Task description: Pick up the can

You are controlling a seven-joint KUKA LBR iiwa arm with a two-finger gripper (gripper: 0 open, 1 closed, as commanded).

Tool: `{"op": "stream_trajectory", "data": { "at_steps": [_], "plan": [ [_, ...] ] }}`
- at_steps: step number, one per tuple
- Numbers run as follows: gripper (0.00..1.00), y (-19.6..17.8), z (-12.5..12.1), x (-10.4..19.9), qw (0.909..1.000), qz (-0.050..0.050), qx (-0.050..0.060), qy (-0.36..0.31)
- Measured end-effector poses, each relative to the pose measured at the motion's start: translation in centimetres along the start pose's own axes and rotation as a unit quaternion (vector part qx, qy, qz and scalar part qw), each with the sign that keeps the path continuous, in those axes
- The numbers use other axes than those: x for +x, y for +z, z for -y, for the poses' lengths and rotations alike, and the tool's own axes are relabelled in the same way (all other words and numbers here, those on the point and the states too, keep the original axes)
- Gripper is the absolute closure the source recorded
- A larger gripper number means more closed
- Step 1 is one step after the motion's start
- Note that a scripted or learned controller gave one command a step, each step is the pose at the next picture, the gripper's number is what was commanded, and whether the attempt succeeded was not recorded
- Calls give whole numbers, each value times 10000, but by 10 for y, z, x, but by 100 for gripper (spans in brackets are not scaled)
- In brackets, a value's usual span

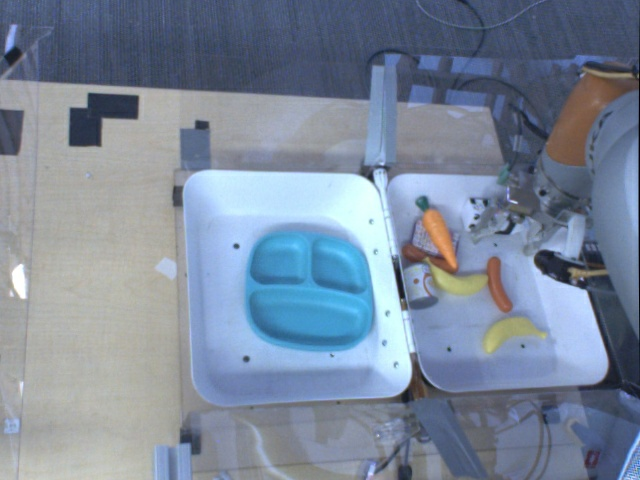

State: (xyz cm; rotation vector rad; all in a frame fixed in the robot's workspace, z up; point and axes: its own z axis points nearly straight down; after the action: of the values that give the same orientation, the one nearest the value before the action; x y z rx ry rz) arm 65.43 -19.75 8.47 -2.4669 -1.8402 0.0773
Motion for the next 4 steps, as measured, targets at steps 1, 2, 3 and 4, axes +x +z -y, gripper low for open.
{"op": "stream_trajectory", "data": {
  "at_steps": [1,2,3,4],
  "plan": [
    [0,0,0,0,9999,10,1,108],
    [0,1,1,0,9987,-12,49,509],
    [0,1,3,2,9945,-15,93,1044],
    [100,-12,0,5,9945,-35,-16,1043]
  ]
}}
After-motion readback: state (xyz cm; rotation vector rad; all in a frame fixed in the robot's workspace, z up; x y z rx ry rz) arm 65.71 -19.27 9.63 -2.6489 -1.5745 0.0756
